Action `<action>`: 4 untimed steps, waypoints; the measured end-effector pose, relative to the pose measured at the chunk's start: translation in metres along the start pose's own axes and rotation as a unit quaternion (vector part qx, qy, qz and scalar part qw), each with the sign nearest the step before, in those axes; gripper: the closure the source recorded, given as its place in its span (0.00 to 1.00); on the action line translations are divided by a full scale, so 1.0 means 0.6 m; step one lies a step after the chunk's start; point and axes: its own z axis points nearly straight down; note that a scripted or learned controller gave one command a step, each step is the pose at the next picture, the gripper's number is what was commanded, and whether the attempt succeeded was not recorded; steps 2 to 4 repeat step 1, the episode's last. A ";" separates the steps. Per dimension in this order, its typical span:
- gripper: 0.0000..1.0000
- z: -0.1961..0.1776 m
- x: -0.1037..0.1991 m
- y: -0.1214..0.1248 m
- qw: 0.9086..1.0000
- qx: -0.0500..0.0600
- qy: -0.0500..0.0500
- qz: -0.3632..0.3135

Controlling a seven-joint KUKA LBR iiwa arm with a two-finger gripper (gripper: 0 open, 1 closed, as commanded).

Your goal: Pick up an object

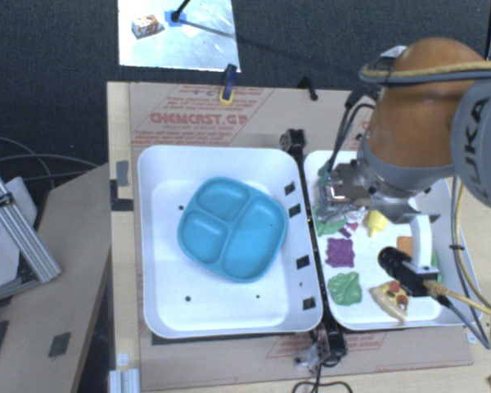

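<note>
My gripper (337,205) reaches down into the upper left part of the right bin (452,316), with the grey and orange arm (425,113) covering the bin's far half. Right under the gripper lies a greyish green item (331,224). Below it are a purple piece (340,253) and a green leafy piece (344,287). A pizza slice (390,298) lies near the bin's front edge. A yellow piece (377,222) and an orange piece (404,244) sit to the right of the gripper. I see nothing lifted off the bin floor.
The left bin (164,301) holds a blue divided plate (232,228). A black-clipped divider (305,219) runs between the two bins. Cardboard (200,117) lies under the bins, and a shiny sheet (180,23) lies beyond them.
</note>
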 end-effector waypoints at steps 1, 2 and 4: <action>1.00 0.036 -0.023 -0.016 1.000 0.004 -0.002 0.004; 1.00 0.036 -0.023 -0.016 1.000 0.004 -0.002 0.004; 1.00 0.036 -0.023 -0.016 1.000 0.004 -0.002 0.004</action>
